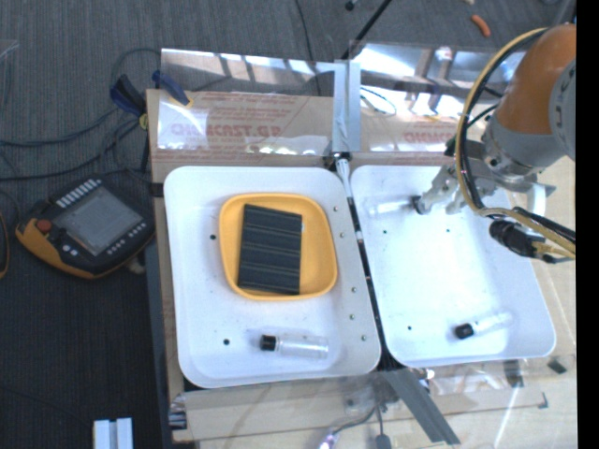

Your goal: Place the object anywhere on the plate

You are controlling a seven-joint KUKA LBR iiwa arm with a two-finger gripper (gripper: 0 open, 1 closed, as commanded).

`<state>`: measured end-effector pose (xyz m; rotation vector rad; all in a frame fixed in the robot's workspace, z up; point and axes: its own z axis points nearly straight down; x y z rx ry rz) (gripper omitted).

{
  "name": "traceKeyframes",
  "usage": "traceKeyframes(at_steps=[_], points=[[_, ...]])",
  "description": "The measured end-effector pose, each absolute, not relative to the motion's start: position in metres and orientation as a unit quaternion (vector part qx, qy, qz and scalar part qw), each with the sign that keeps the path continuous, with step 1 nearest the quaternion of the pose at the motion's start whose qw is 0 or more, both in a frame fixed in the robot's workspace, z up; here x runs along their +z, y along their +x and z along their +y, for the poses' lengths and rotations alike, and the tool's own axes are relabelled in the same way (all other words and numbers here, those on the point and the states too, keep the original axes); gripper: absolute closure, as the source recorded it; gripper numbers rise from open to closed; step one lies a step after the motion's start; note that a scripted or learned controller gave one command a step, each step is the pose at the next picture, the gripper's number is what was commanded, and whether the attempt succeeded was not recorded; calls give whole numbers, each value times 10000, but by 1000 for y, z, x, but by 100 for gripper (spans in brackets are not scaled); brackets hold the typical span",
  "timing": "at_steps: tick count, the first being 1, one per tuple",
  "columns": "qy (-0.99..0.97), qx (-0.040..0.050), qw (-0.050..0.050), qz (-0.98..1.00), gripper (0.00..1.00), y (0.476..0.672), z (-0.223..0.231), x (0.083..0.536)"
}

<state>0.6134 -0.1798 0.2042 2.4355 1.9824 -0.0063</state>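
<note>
On the bench, a stiff, probably light slab [270, 248] is lying on the plate [321, 271], best pinched across its long edges. The jaws are hanging at two o'clock; I cannot tell their width.

Plastic, ribbing and gloss

Glossy yellow square plastic plate [323, 251] bears a matt ribbed dark slab [270, 248]; smooth white plastic bins [192, 269].

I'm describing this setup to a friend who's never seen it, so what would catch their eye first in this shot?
The yellow plate in the middle of the left bin, with a dark ribbed rectangular block lying flat on it, stands out most. Next comes the grey arm with its orange band reaching in from the right over the far edge of the right bin. Two clear tubes with black caps lie near the front: one in the left bin, one in the right.
</note>
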Motion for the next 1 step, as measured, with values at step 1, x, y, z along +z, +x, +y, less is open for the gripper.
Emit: traceKeyframes(at_steps=[1], points=[[7756, -19, 7, 6313, 0, 613, -180, 204]])
